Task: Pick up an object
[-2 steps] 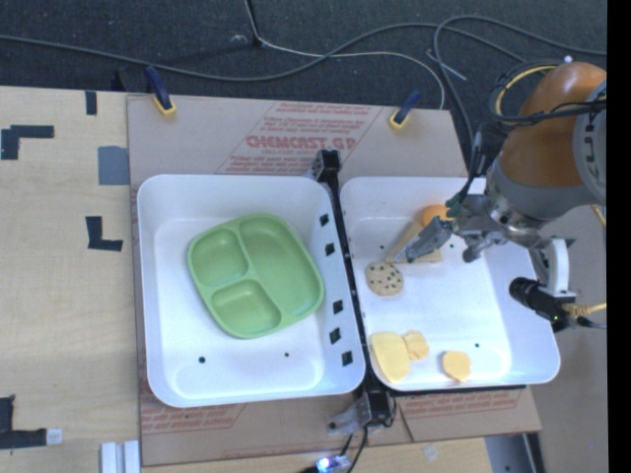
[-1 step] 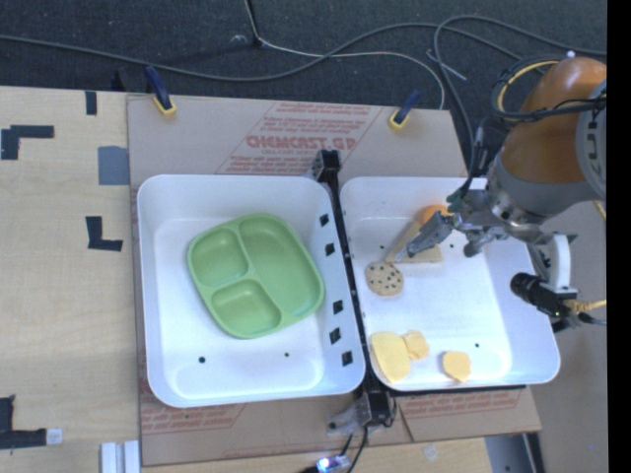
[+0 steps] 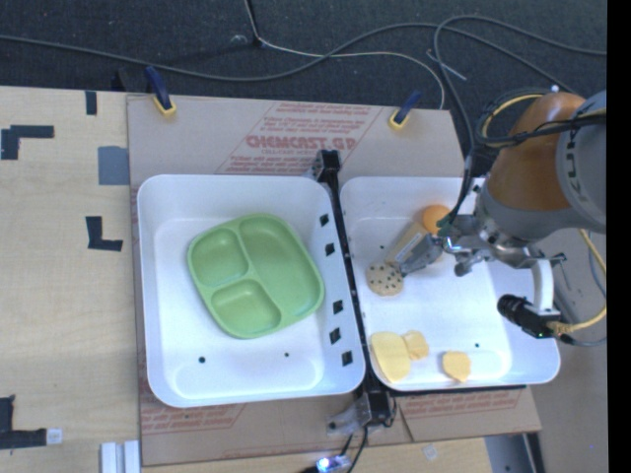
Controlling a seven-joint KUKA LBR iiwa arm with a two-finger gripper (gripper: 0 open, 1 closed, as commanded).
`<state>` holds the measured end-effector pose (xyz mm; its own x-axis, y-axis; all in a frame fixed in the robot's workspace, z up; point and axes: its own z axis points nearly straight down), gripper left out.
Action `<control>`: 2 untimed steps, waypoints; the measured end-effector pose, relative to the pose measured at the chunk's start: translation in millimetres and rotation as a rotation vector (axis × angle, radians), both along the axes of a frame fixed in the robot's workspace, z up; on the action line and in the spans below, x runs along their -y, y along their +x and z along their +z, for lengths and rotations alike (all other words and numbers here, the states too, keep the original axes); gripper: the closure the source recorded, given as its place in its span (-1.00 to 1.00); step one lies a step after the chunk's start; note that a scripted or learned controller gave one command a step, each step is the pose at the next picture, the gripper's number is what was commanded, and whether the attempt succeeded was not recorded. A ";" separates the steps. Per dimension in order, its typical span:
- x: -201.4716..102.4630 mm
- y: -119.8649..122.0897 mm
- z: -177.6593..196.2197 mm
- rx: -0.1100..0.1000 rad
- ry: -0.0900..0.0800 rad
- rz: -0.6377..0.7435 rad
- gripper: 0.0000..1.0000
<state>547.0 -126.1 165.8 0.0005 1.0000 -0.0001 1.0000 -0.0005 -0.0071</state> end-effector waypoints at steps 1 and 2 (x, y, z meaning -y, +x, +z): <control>5.7 -0.1 -62.6 0.000 0.000 0.001 -1.00; 5.8 0.5 -79.6 0.006 0.000 0.001 -1.00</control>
